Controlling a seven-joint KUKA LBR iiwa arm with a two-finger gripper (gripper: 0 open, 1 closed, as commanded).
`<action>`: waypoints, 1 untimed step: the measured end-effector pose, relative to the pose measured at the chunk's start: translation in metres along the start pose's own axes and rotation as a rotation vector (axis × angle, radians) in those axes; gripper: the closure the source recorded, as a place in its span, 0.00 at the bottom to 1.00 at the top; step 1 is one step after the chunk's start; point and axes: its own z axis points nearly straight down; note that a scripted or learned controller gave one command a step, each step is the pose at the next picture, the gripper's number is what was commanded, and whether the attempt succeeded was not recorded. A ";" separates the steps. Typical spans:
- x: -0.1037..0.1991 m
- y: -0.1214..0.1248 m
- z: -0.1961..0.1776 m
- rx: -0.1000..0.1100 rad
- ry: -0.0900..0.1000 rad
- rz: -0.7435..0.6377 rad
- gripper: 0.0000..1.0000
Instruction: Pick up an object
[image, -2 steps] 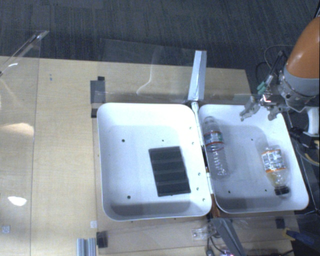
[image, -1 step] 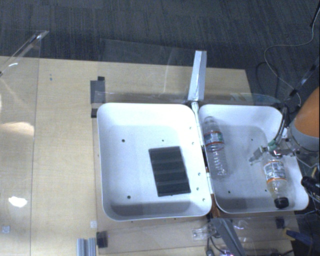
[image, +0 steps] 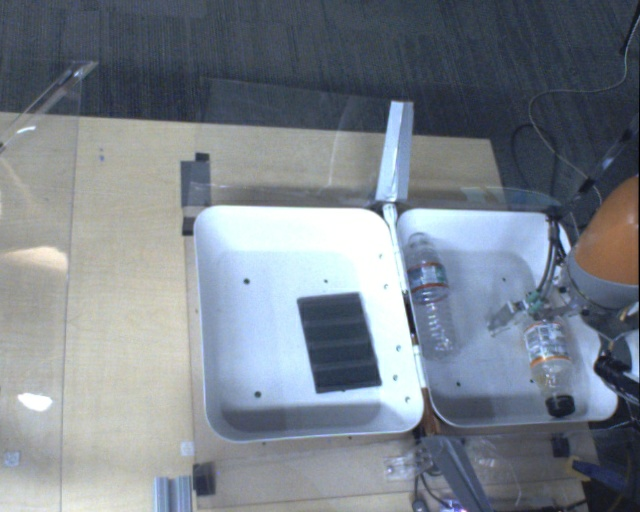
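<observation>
Gripper (image: 515, 312) sits low in the right-hand shallow white bin (image: 480, 232), thin metallic fingers (image: 503, 316) pointing away from the arm toward the bin's middle; too small and blurred to make out, so cannot tell whether they are spread or pressed together, and nothing visibly sits between them. Just beside the fingers, on the arm side and a little toward the near rim, lies a small clear plastic bottle with a black cap (image: 548, 362), on its side, cap toward the near rim; looks near or touching the wrist hardware, cannot tell which. Farther out past the fingertips, apart from them, a larger clear plastic water bottle with a label band (image: 430, 295) lies along the wall shared with the other bin, likely rolled there since both are round. Beyond that wall, well apart, a flat dark ribbed rectangular pad (image: 339, 342) lies in the left-hand shallow white bin (image: 220, 300). Judgement: small bottle is the closest candidate, pick not yet made. Risk: round clear bottle rolls off on contact.
</observation>
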 end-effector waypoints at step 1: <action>0.000 0.005 -0.012 -0.013 -0.006 0.000 1.00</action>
